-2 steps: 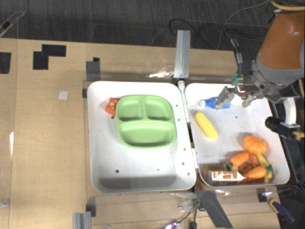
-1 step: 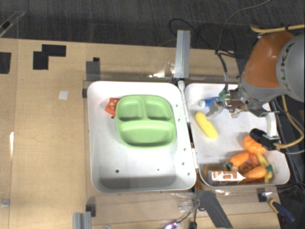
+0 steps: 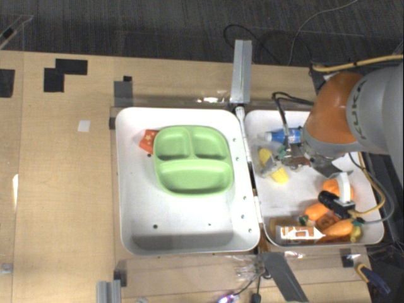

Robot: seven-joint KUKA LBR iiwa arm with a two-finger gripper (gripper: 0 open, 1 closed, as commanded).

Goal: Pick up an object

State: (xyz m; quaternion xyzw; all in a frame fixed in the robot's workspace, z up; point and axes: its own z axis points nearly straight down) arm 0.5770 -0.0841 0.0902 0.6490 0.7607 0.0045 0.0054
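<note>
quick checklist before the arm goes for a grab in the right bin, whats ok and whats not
1. Gripper over the right bin: ok.
2. Target within reach: ok, a yellow object lies just below the gripper.
3. Jaws open or shut: cannot tell.
4. Anything already held: cannot tell, the wrist hides the tips.
5. Clutter near target: not ok, a clear wrapper sits against the yellow object.
6. Other items apart from the target: ok, the orange items lie at the bin's near edge.
</note>
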